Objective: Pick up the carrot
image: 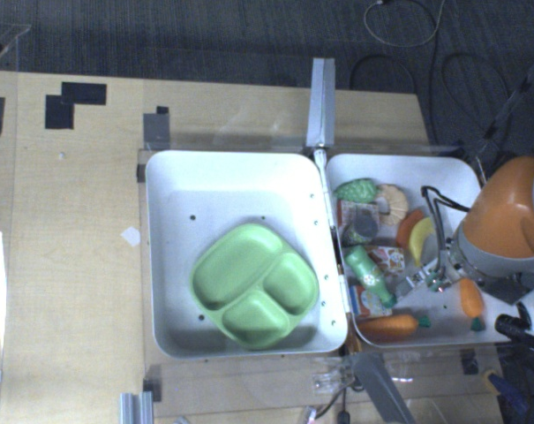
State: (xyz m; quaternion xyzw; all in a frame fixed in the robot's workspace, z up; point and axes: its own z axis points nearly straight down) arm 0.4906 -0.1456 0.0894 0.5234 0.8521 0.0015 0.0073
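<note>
Carrot (388, 327) lies flat along near wall of right bin (465, 168), w/ small green stub at its right tip. Claw (423, 281) hangs just above & right of it, not touching; can't tell how its tips stand. Green bottle (369, 273) sits left of claw, yellow banana (420, 237) behind it. Left bin (161, 263) holds green divided plate (254, 283).

The orange carrot (388, 327) lies flat along the right bin's (478, 177) near wall.
</note>
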